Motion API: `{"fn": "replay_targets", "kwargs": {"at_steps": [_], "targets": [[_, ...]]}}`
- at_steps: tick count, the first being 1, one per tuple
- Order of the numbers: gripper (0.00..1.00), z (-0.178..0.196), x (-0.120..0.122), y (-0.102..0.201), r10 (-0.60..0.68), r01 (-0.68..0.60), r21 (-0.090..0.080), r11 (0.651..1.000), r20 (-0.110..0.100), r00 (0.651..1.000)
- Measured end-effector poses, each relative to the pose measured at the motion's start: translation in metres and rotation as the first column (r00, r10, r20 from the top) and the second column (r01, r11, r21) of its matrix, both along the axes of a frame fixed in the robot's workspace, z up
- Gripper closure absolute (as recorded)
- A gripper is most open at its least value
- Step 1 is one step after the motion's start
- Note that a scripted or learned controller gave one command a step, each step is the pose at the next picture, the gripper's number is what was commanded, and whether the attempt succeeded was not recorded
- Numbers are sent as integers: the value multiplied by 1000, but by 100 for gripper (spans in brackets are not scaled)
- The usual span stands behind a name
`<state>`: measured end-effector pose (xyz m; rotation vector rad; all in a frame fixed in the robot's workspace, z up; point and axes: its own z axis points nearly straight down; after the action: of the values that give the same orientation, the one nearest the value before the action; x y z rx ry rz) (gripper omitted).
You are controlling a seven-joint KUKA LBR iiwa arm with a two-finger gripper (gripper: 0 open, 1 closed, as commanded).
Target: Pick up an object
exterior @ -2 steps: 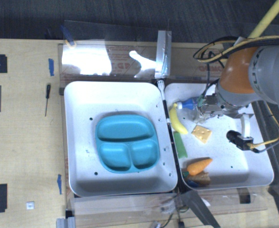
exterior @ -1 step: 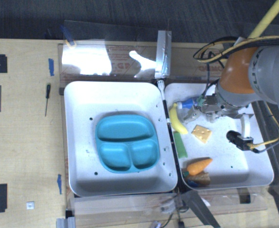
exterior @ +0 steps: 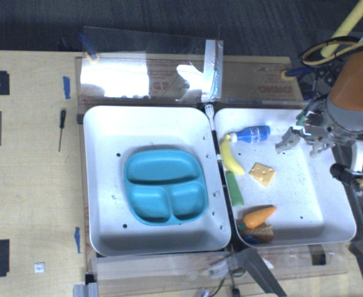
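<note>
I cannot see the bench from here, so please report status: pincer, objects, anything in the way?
Pincer above right bin, upper right corner, holding nothing. Cracker, banana, blue bottle, carrot all lying untouched. Nothing in the way.

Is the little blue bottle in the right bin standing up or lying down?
Lying down. The blue bottle rests on its side on the right bin floor, long axis roughly level, beside the banana.
</note>
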<state>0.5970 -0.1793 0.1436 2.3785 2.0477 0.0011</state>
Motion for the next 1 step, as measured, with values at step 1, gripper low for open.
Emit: {"fn": "replay_targets", "kwargs": {"at_steps": [1], "targets": [[0, 5, 31, 23, -426, 426, 2, 905, -3, 905]]}}
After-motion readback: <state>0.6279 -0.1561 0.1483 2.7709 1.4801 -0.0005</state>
